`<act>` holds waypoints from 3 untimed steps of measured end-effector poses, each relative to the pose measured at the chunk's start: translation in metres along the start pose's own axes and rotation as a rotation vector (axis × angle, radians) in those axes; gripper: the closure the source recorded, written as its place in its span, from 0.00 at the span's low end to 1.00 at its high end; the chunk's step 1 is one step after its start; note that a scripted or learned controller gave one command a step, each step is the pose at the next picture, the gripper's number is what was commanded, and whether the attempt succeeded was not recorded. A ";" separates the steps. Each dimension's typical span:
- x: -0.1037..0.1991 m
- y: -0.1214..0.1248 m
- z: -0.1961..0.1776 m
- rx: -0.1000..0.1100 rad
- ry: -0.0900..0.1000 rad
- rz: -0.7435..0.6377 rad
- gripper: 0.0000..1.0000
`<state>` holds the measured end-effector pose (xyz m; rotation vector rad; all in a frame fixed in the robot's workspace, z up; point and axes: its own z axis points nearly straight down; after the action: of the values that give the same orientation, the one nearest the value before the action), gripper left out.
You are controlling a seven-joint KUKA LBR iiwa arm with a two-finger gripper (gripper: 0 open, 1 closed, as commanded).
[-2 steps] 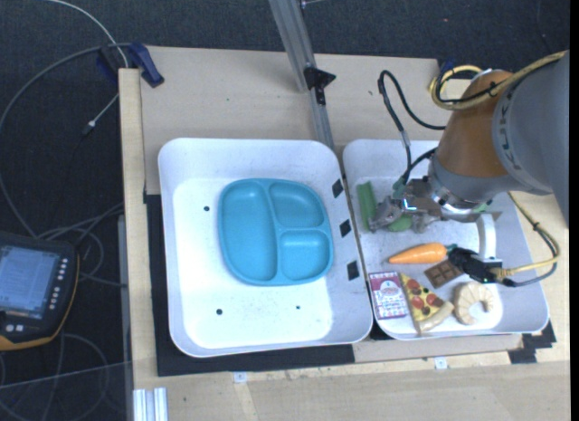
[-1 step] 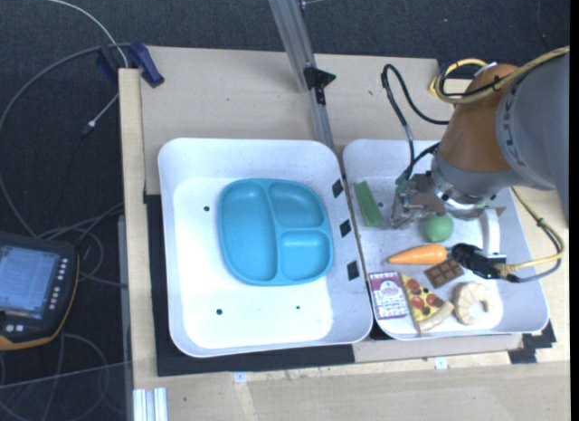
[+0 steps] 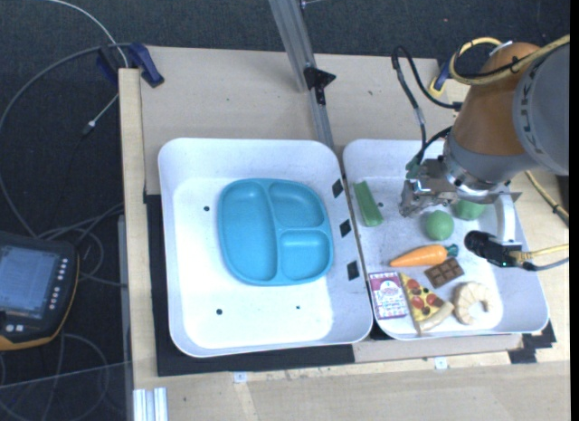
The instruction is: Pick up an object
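Tool: the grey two-finger tool (image 3: pixel 425 195) hangs low in the right shallow white plastic bin (image 3: pixel 534 306), carried by the grey arm with its orange band (image 3: pixel 493 93). Whether it is released or clenched, I cannot tell from this slant.
Nearest target: the small round green ball (image 3: pixel 440 224) sits just below and right of the tool, very near it, and nothing shows between the tool's tips. No grasp to call here.
Left of the tool: a flat green stick-shaped piece (image 3: pixel 367 203) lies alongside the bin's inner wall, apart from the rest, so it offers an uncluttered approach.
Further below the tool: an orange toy carrot (image 3: pixel 422 255), then a brown chocolate square (image 3: pixel 444 272), a pink printed card (image 3: pixel 388 294), a toy pizza slice (image 3: pixel 425 303) and a beige lumpy toy (image 3: pixel 474 300). They are crowded close, so any pick there risks a nudge.
Far left of the tool: a blue divided plastic plate (image 3: pixel 271 231) rests in the left white bin (image 3: pixel 181 310).
Surface: the pale wooden surface (image 3: pixel 226 84) bears both bins side by side.
Judgement: likely the tool is lining up on the ball; a round shape may roll away.
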<state>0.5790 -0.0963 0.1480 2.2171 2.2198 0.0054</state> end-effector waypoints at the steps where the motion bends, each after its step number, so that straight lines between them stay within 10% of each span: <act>1: 0.004 -0.003 -0.063 -0.003 0.000 -0.001 1.00; 3: 0.061 -0.007 -0.095 0.005 0.004 -0.006 1.00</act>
<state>0.5712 -0.0348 0.2434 2.2147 2.2307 0.0044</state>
